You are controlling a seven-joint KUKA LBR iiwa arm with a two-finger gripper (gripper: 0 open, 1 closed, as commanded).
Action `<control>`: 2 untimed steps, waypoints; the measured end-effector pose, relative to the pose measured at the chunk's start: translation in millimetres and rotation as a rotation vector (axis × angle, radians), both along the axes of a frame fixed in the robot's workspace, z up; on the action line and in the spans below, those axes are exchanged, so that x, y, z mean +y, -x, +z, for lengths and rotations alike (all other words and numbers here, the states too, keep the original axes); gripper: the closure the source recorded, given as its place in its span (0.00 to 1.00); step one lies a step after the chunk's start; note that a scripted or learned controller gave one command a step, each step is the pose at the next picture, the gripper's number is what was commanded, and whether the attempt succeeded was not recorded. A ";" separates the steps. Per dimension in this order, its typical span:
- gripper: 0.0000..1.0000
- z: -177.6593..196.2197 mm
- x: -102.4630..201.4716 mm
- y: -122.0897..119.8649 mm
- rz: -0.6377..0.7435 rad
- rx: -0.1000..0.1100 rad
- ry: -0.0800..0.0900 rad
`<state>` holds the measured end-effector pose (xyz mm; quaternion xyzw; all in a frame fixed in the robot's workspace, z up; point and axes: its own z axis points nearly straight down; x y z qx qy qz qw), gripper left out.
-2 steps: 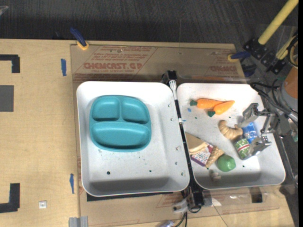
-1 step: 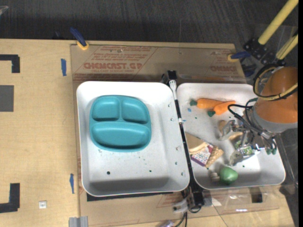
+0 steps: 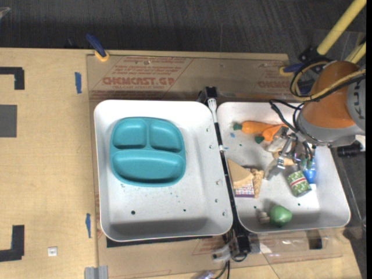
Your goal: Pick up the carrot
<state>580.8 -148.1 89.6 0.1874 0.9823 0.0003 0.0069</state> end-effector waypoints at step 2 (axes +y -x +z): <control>0.00 -1.2 34.4 -68.9 -0.213 0.025 0.008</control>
